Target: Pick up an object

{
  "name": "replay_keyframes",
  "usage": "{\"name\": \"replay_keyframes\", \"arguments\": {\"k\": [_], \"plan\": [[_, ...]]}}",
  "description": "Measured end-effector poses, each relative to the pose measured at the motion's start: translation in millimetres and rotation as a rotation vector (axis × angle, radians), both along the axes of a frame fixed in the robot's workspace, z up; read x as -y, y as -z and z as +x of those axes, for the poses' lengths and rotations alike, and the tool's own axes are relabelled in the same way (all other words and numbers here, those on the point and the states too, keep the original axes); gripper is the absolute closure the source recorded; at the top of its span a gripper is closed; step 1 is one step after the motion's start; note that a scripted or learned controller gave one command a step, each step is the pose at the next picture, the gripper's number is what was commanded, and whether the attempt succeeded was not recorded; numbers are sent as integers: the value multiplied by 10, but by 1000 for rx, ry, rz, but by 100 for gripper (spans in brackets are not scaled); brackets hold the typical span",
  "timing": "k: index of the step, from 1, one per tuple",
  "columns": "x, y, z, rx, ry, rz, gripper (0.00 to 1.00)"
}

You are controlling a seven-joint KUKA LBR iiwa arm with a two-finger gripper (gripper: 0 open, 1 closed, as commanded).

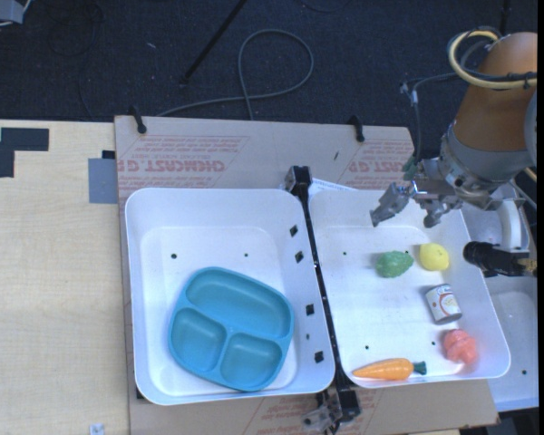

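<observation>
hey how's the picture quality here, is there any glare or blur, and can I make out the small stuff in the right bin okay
In the camera view the light is even and soft, with faint shadows under the blue tray and no harsh glare on the white bins; the whole view is slightly soft, so the label on the small can is unreadable; the pincer looks a little blurred; the floor at top is dark.

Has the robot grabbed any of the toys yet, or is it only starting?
Only starting, it looks like. Nothing is picked up: the gripper hangs above the back of the right bin with nothing between its fingers. The green toy, yellow lemon, small can, pink toy and carrot all lie in that bin. Left to do: come down, close on one, lift it.
</observation>
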State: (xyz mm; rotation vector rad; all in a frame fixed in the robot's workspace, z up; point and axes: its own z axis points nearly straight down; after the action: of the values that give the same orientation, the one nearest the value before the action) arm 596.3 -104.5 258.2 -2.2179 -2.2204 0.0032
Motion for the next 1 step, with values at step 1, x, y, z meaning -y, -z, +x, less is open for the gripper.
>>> {"name": "replay_keyframes", "arguments": {"k": [1], "plan": [[-96, 548, -30, -5, 2, 1, 0]]}}
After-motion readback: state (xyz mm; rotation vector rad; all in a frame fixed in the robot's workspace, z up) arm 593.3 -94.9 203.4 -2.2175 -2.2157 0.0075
